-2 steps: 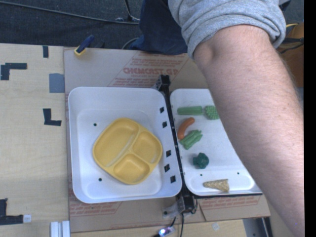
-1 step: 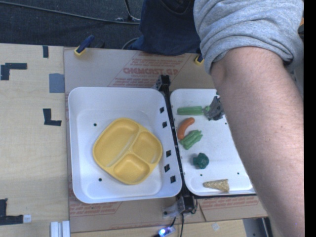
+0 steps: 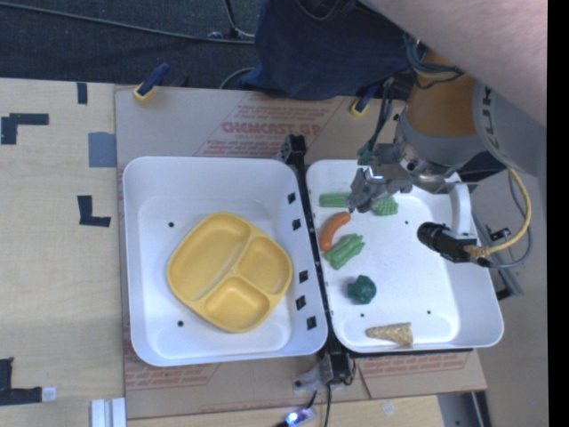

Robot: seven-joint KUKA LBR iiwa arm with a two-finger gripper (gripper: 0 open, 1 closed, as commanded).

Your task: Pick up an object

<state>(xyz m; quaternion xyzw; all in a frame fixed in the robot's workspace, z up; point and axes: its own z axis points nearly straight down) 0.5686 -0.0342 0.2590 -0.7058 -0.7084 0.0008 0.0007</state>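
My gripper [image 3: 366,196] hangs over the far left part of the right bin [image 3: 444,323], just above a green toy piece [image 3: 334,200] and beside a small green broccoli-like piece [image 3: 385,207]. An orange carrot-shaped toy [image 3: 333,229] lies just below and left of it. Nearer the front lie a light green vegetable [image 3: 345,250], a dark green round toy [image 3: 361,289] and a tan cone [image 3: 391,333]. Nothing visible sits between the fingers.
A yellow divided plate [image 3: 229,270] lies in the left bin [image 3: 142,238]. A black cable fitting [image 3: 440,241] and a yellow cable [image 3: 511,229] hang over the right bin's right side. A person's arm crosses the top right.
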